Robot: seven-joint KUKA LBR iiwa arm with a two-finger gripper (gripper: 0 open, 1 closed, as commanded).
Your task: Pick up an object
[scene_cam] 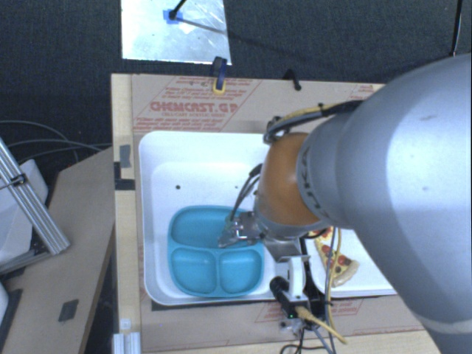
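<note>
Blue divided tray (214,260) is located in the left white bin (158,183), toward its near side. The pincer (234,234) is positioned over the tray's right rim; its state cannot be told. A pizza-slice toy (338,262) is partly screened by the arm (383,168).

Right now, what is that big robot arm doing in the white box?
The grey arm is reaching down into the left white bin. Its gripper sits just over a blue plate with compartments. I cannot tell whether it has grabbed anything yet. In the other bin, beside the arm, lies a toy pizza slice.
</note>
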